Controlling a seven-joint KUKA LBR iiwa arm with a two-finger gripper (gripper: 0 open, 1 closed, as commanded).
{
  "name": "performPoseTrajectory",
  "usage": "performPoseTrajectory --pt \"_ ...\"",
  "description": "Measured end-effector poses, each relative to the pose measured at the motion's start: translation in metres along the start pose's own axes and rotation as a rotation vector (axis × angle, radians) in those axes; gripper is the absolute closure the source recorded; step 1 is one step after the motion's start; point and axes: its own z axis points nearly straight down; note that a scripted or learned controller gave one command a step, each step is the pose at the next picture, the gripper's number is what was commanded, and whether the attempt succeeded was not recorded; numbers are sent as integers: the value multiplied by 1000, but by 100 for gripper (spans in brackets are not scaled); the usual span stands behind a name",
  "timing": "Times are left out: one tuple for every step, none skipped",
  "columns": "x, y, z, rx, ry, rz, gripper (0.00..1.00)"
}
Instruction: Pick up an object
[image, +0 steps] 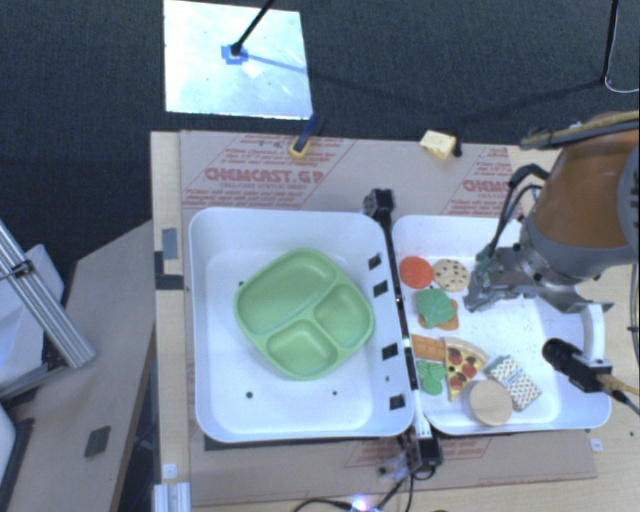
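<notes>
1. The task names no single object; the candidates are toy food pieces lying in the right bin (570, 395): a red disc (416, 271), a chocolate-chip cookie (451, 274), a green-topped piece (437, 308), a pizza slice (462, 362), a small green piece (431, 376), a checkered block (514, 381) and a tan round (490, 402).
2. The tool (482, 295) hangs low over the upper middle of that bin, just right of the cookie and the green-topped piece; its fingers are dark and blurred, so whether they are open or closed cannot be told, and nothing is seen between them.
3. The grey arm (585, 215) with its orange band reaches in from the right above the bin.
4. The step in hand appears to be the approach: no piece looks lifted, and all lie on the bin floor.
5. The next move likely calls for centring over one piece, probably the cookie or the green-topped piece, descending and closing on it.
6. The left bin (215, 395) holds a green divided plate (303, 313); both bins sit on the table (262, 170).
</notes>
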Motion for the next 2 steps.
performPoseTrajectory --pt "-2 -8 19 3 0 3 100" --pt "10 -3 6 0 0 -1 100"
